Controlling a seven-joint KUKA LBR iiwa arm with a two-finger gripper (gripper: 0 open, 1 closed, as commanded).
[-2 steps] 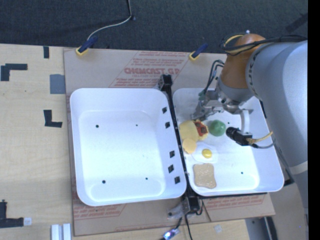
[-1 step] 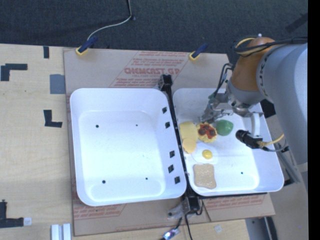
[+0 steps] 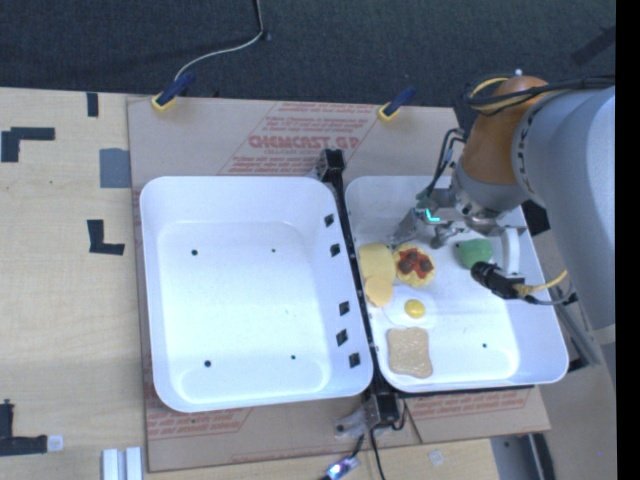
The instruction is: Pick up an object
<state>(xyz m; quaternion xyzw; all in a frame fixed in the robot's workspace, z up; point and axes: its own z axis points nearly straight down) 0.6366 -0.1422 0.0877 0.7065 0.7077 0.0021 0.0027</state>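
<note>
A pale bench carries two white bins, and in the right bin (image 3: 520, 353), by its left wall, lie flat, light, likely slippery toy foods, the fried egg (image 3: 411, 310) best pinched at its rim; the gripper's (image 3: 440, 220) grasp cannot be told.

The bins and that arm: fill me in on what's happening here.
A grey KUKA arm reaches in from the right, its gripper low over the right bin, near a green object and a red-topped piece. Whether it holds anything can't be made out. Beside these lie a yellow piece, a toy fried egg and a tan slice. The left bin sits alongside.
</note>
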